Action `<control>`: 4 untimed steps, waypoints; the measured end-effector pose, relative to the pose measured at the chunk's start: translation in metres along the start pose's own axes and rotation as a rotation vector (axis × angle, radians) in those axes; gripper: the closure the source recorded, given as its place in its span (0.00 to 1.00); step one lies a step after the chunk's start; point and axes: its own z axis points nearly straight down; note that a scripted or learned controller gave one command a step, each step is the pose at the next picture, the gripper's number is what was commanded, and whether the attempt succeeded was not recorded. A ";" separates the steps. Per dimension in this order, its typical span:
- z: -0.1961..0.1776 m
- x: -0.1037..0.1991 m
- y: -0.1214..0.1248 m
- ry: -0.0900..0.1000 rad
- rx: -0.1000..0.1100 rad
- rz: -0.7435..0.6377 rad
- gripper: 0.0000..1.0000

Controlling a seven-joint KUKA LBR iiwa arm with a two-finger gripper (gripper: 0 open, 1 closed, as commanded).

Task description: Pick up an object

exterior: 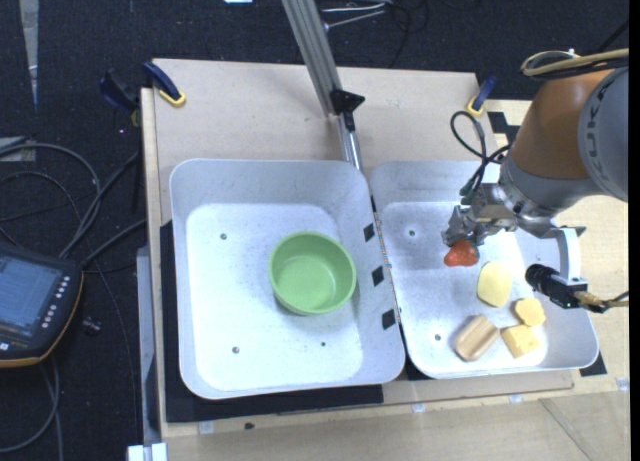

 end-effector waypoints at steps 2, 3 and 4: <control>-0.092 -0.005 0.006 0.000 0.001 0.000 1.00; -0.087 0.045 -0.007 0.001 0.004 -0.004 1.00; -0.074 0.098 -0.013 0.002 0.005 -0.004 1.00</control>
